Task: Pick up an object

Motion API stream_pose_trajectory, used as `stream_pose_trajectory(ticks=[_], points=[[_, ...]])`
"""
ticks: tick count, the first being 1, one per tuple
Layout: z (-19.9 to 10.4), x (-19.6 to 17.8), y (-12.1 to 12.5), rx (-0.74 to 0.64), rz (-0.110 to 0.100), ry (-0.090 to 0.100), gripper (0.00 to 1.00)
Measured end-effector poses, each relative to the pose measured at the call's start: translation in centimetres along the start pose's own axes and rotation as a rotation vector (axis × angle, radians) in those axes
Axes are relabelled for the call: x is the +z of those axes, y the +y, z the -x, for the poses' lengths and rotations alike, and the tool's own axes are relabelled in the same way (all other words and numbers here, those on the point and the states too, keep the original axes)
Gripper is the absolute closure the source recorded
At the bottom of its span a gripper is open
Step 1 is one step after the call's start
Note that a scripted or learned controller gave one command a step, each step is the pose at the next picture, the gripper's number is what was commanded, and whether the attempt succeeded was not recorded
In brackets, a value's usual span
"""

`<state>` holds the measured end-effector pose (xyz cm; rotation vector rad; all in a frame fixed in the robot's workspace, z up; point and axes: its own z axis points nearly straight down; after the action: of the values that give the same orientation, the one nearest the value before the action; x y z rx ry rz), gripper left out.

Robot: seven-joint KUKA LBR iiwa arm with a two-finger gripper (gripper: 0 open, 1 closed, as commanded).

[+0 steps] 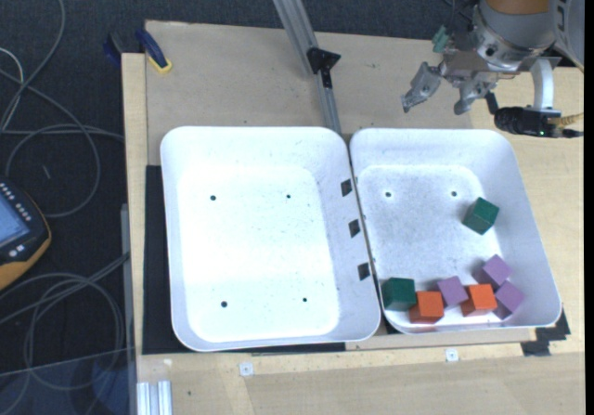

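Gripper (pixel 444 96) is hovering above the worktop (pixel 390 79), just beyond the right bin's (pixel 529 181) far rim, fingers spread apart and holding nothing. Blocks are lying in that bin: a lone green cube (pixel 482 215) mid-right, others clustered along the near edge. Step in hand looks like the approach; next move calls for descending over the isolated green cube

Both white bins (pixel 186 218) look like smooth plastic, speckled. Bench (pixel 232 70): pale matt wood. Blocks (pixel 481 215): matt painted faces. Slanted pole (pixel 288 5), upper centre: brushed metal.
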<state>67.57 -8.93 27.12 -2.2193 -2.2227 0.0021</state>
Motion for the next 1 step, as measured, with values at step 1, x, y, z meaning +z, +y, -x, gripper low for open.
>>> stream_pose_trajectory(ticks=[1], points=[[3.77,-13.12,-4.52,0.004,0.013,-0.003,0.0]])
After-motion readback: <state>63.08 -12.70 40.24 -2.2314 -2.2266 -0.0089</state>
